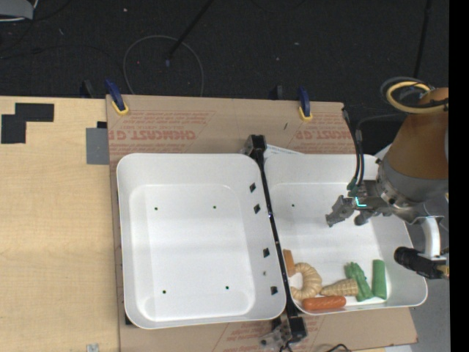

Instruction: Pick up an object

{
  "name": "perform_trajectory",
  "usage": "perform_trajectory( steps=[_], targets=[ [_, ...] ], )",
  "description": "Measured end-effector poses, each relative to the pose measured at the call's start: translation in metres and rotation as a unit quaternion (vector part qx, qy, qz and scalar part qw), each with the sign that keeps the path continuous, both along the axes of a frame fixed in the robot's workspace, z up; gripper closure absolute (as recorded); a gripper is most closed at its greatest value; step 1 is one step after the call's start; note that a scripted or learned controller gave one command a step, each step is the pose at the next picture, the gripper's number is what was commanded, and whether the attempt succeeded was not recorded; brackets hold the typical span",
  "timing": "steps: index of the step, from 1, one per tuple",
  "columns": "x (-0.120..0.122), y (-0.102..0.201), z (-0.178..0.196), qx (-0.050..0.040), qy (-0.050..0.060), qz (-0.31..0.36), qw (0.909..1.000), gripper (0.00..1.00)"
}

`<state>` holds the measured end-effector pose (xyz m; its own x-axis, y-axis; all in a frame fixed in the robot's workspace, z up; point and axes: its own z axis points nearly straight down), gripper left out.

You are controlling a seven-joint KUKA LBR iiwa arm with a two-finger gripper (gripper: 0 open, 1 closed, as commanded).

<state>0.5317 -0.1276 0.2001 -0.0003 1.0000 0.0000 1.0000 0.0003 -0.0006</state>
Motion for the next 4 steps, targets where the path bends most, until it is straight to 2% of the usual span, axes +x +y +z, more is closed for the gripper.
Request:
perform_trajectory(
  steps=[1,2,3,4],
  targets=[
    [0.048,-0.039,-0.114,0.0005,0.005,-0.001,1.0000,0.00],
    [0.051,-0.040,-0.099,-0.0001,0.000,-0.001,1.0000,1.00],
    [0.069,0.013,-0.012,0.0001,-0.004,0.002,1.0000,1.00],
    [0.119,0.065,0.033,0.0004,-0.002,0.002,1.0000,1.00]
  ],
)
